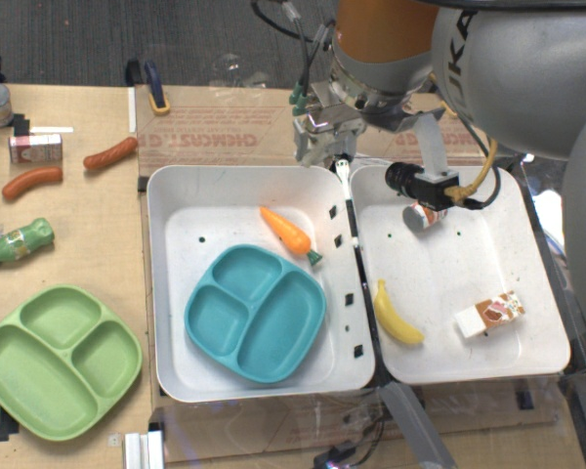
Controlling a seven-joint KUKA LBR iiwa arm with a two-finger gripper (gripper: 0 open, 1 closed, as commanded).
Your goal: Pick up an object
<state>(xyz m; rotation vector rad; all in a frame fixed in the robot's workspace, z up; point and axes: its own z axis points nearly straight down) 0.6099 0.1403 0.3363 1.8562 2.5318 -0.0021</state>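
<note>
the arm enters from the upper right of the frame, its gripper point(322, 145) hanging over the back rim where the two bins meet; whether the fingers are spread or pressed together cannot be told. in the left bin point(166, 262) lie a carrot point(285, 230) and a blue divided plate point(257, 311). the right bin point(527, 360) holds a banana point(395, 316) at lower left and a small carton point(488, 315) at lower right.

Single fixed camera: above bench point(68, 179), slanted downward, mid-range; both white bins point(166, 262) in frame; arm point(488, 57) enters from 3 o'clock.
</note>
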